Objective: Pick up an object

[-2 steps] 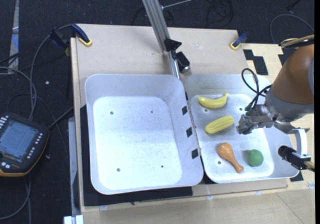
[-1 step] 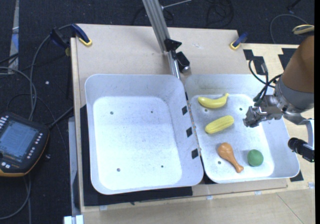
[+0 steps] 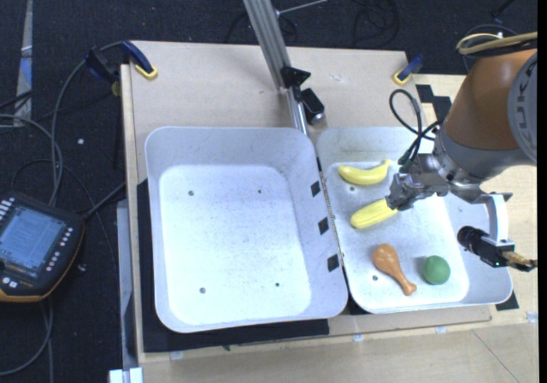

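The right bin [image 3: 479, 287] holds a yellow banana [image 3: 363, 173] near its far edge, a yellow corn cob [image 3: 373, 215] in the middle, an orange chicken drumstick [image 3: 394, 268] toward the front and a green ball [image 3: 436, 269] at the front right. My gripper [image 3: 402, 197] hangs low over the bin, right at the corn cob's right end and just below the banana's right tip. Its dark body covers the fingertips.
The left bin [image 3: 231, 240] lies beside the right one, with a row of black clips [image 3: 325, 223] along the shared rim. A slanted aluminium pole [image 3: 269, 26] rises from the back of the bench. The arm's cable loop [image 3: 408, 120] hangs over the right bin's far edge.
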Controlling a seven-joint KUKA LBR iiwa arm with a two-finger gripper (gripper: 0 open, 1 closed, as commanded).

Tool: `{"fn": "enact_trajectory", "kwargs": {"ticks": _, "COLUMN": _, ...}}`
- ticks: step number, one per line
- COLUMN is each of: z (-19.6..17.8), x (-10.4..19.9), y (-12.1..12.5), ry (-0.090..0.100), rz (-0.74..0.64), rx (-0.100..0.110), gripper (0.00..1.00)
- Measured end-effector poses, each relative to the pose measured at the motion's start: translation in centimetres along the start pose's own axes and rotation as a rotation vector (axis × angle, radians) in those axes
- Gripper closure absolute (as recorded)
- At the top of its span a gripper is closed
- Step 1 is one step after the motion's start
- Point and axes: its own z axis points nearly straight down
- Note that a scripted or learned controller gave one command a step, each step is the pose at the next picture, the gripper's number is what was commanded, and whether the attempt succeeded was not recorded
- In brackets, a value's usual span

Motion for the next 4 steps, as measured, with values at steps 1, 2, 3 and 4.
{"fn": "enact_trajectory", "kwargs": {"ticks": 1, "z": 0.2, "x": 5.3, "y": 1.9, "ry": 0.0, "rz": -0.001, "rx": 0.0, "gripper": 1.0}}
{"fn": "enact_trajectory", "kwargs": {"ticks": 2, "z": -1.2, "x": 9.9, "y": 5.0, "ry": -0.001, "rz": 0.0, "rx": -0.002, "gripper": 1.0}}
{"fn": "enact_trajectory", "kwargs": {"ticks": 3, "z": -3.0, "x": 14.6, "y": 6.3, "ry": 0.0, "rz": 0.0, "rx": -0.001, "gripper": 1.0}}
{"fn": "enact_trajectory", "kwargs": {"ticks": 4, "z": -3.3, "x": 19.0, "y": 7.3, "ry": 0.0, "rz": 0.001, "rx": 0.0, "gripper": 1.0}}
